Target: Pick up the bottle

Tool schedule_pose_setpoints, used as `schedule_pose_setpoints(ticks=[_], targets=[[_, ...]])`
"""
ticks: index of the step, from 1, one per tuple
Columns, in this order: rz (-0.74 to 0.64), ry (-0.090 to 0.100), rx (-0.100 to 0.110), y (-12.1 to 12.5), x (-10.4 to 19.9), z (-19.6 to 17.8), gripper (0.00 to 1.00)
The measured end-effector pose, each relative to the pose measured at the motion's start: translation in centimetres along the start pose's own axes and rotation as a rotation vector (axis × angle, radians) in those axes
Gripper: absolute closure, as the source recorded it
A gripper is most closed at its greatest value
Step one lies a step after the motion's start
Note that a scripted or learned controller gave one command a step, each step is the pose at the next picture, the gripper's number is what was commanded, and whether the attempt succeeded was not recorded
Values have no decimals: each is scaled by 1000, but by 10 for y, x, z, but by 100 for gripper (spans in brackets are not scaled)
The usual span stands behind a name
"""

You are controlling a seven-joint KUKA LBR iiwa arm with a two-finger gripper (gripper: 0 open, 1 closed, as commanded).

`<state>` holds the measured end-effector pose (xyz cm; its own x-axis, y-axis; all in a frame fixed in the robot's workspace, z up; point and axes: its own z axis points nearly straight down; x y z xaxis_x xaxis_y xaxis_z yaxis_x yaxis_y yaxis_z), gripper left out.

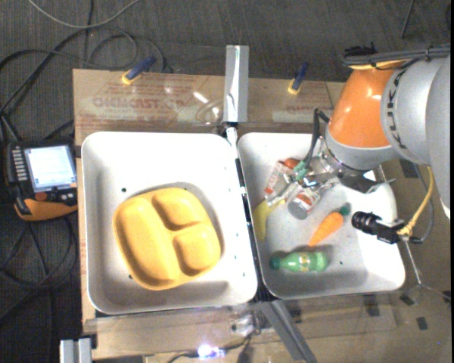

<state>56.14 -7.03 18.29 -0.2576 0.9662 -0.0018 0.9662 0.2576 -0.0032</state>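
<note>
A green bottle [299, 261] with a yellow label lies on its side near the front wall of the right bin [378, 274]. A clear crumpled bottle-like item with a red label [277, 177] lies toward the bin's back left. My gripper [308, 178] hangs low over the middle of the right bin, right beside that clear item and above a small grey and red cylinder [302, 203]. It stands well behind the green bottle, apart from it. The arm's orange band [361, 112] and wrist hide part of the bin's back right.
An orange carrot [327, 226] lies between my gripper and the green bottle. A pale yellow item [260, 218] rests against the right bin's left wall. The left bin [106, 157] holds a yellow divided tray [169, 237]. A black fitting [369, 222] juts from the arm.
</note>
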Motion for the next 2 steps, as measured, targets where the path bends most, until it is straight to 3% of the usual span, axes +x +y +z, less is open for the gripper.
schedule_pose_setpoints(ticks=[1, 2], targets=[[-37, -4, -14, -59, -43, 92, 0], [58, -3, -4, -103, -86, -252, 0]])
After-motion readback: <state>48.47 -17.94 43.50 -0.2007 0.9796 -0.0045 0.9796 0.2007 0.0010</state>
